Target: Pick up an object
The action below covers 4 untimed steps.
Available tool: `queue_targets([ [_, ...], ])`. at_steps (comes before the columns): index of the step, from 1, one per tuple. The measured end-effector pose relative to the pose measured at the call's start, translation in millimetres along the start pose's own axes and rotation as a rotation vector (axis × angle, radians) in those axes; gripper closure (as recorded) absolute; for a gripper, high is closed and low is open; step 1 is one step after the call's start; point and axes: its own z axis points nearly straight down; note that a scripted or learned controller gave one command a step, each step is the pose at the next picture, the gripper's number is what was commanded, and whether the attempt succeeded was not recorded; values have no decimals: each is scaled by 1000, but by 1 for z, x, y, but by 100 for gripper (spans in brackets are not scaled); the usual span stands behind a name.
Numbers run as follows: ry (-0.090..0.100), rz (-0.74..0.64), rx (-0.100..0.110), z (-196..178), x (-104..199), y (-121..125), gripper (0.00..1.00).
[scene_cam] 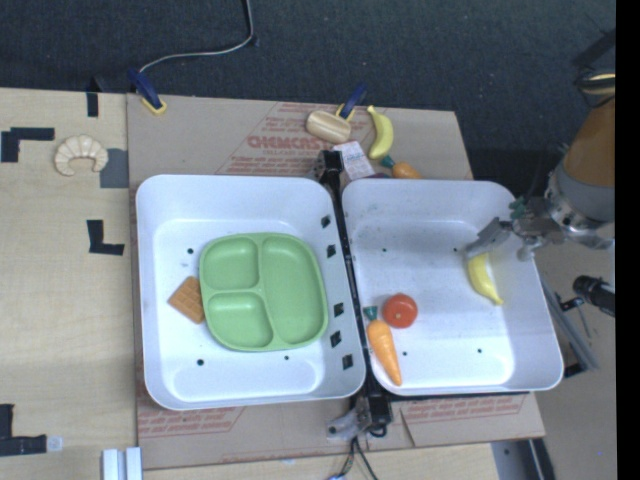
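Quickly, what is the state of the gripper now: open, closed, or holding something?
Gripper: above the banana in the right bin; whether it is open or closed cannot be told, and nothing visibly held.

1. Two white bins sat side by side: the left bin [160,268] and the right bin [440,208].
2. One green divided plate [265,290] lay in the left bin.
3. One orange cracker-like piece [187,300] lay beside the plate.
4. Two bananas were counted: one in the right bin [484,278], one behind the bins [380,133].
5. One tomato [400,310].
6. One carrot [384,352].
7. One croissant [81,154].
8. One bread roll [327,125].
9. Two blue clamps: [146,89] and [351,101].
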Motion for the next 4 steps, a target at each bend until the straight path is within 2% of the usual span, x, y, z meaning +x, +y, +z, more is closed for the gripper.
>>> queue_targets([
  [1,-1,-2,-6,93,8,14,0],
  [2,-5,-3,-10,83,8,15,100],
  [3,2,-3,-5,94,63,75,100],
  [4,2,-3,-4,-5,153,71,100],
])
